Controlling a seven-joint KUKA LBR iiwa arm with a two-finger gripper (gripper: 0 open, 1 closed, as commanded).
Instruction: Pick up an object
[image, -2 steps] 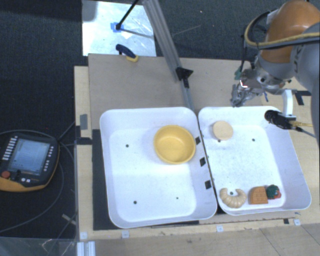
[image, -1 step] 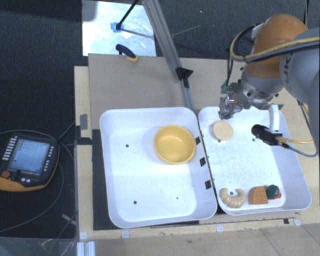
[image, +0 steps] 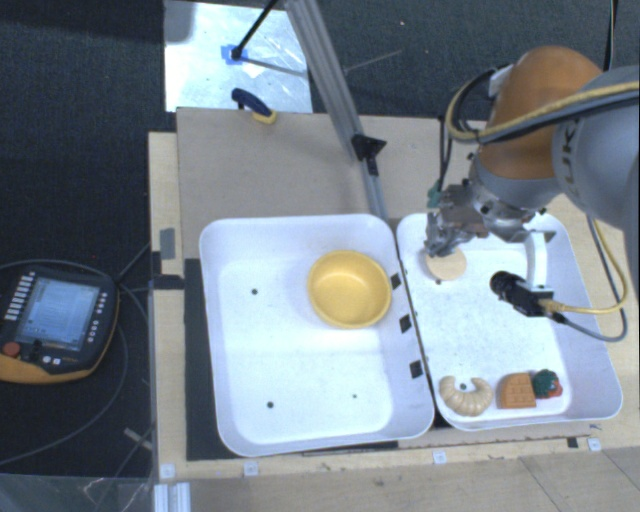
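Tool (image: 441, 243) low in the right bin (image: 590, 330), directly above a tan round disc (image: 449, 267) near that bin's far left corner, finger state not discernible, croissant (image: 467, 395) and cracker (image: 516, 391) along near wall, yellow bowl (image: 348, 288) in left bin (image: 230, 330).

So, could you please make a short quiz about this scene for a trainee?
1. True or false: the yellow bowl lies in the right bin.
2. Which thing is directly under the gripper? A) croissant B) tan round disc C) bowl
3. Fill in: the croissant lies near the right bin's ____ edge.

Key: 1 false, it is in the left bin; 2 B; 3 front.
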